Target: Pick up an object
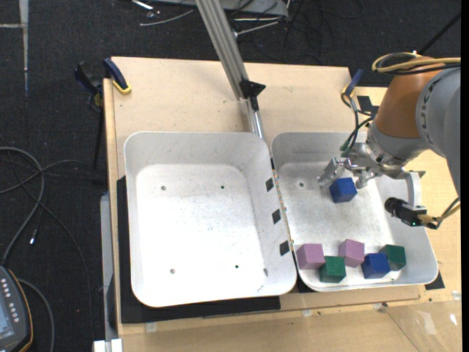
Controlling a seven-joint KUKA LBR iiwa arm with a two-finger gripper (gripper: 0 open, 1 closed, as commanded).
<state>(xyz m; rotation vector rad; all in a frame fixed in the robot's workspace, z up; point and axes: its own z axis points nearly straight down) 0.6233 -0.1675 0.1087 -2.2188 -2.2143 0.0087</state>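
Over the right bin (293,152), the grey arm with its orange band comes in from the right, and the claw (344,174) sits low above the bin floor, right at a blue cube (342,190). That cube lies in the upper middle of the right bin, and the metal fingers (330,171) show just above it and to its left; whether they are spread wide or pinched on the cube, I cannot tell from this angle. Along the near edge of the right bin there's a row of five more blocks: a pink cube (311,254), a green cube (333,269) touching it, a second pink cube (352,251), a second blue cube (376,265), and a dark green cube (395,256) at the far end. Beside the right bin sits the left bin (139,152), both on the wooden counter (183,94).
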